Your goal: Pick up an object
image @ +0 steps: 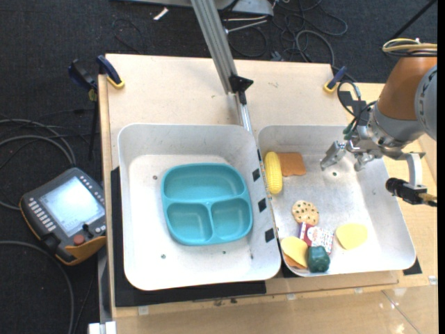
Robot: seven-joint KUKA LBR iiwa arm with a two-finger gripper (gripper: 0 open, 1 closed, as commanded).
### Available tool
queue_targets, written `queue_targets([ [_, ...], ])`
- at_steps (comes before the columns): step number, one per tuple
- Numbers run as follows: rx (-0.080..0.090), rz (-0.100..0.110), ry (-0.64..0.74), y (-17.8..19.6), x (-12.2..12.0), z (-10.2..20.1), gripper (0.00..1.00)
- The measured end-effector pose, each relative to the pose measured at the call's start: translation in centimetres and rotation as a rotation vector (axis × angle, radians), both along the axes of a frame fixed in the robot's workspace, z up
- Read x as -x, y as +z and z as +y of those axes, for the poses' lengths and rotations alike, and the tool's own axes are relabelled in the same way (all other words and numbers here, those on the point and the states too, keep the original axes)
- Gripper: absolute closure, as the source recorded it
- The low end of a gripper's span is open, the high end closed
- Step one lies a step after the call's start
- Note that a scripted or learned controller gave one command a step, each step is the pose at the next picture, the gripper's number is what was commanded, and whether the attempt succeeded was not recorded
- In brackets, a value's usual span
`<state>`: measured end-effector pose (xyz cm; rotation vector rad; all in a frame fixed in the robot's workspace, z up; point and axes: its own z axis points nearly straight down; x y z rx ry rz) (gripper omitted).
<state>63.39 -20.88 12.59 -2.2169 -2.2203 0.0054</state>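
My gripper point(345, 160) hangs over the far part of the right bin point(389, 207), its fingers spread open with nothing between them. To its left lie a yellow corn cob point(273, 172) and an orange bread slice point(293, 164). Nearer the front sit a chocolate-chip cookie point(304, 211), a red and white packet point(319, 236), a yellow disc point(351, 236), a green lump point(318, 259) and an orange wedge point(293, 252). The bin floor under the gripper is bare.
The left bin point(139, 186) holds a teal divided plate point(206, 202). A slanted metal pole point(217, 37) rises behind the bins. A teach pendant point(64, 214) lies off the bench at left. Yellow clamps point(111, 75) grip the bench's far corners.
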Motion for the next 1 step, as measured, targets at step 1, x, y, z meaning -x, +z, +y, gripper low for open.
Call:
queue_targets([
  [1, 0.003, -0.008, 0.002, 1.49, -0.21, -0.02, 1.00],
])
